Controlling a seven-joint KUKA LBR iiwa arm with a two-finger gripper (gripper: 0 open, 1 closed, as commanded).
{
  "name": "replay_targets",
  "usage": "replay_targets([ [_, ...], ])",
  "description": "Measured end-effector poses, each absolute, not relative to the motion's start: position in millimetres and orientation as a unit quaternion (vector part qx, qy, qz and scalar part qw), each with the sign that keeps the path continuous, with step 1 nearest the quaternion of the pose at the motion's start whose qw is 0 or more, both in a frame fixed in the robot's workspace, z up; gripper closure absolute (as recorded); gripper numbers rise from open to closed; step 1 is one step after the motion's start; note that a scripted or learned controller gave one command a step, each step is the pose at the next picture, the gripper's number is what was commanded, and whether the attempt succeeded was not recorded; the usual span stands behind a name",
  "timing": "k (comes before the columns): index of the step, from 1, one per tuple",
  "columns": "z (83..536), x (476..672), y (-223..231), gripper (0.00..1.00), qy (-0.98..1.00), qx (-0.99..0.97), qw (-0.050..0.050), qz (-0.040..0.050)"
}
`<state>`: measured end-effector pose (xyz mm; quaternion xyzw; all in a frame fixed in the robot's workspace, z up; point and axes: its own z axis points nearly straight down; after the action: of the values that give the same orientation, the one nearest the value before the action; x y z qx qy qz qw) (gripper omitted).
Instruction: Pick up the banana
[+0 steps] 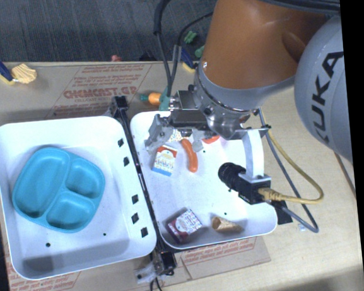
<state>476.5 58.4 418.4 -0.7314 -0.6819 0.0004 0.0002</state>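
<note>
My gripper (176, 138) hangs over the far part of the right bin (265, 226), under the orange band of the arm. Its grey fingers (154, 134) look spread apart and open, with nothing clearly held between them. Just below the fingertips lie a small white, orange and blue carton (165, 160) and an orange-red sausage-shaped toy (191, 155). The wrist and arm hide the bin's far right part. No yellow banana shape is clear among the visible items.
A dark red packet (184, 225) and a tan cone-like piece (227, 223) lie at the right bin's near edge. The left bin (17, 143) holds a blue divided tray (59, 187). A black cable fitting (239, 181) hangs from the wrist. A yellow and blue item (20, 74) rests on the cardboard, far left.
</note>
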Motion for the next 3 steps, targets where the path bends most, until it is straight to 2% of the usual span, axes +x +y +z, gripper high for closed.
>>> replay_targets([
  [1,300.9,475.5,116.8,0.00,-0.570,-0.822,0.002,0.0030],
  [2,118.4,476.8,104.6,0.00,-0.664,-0.748,0.000,0.0002],
  [3,127.8,477.1,106.6,1.00,-0.667,-0.745,0.002,0.0002],
])
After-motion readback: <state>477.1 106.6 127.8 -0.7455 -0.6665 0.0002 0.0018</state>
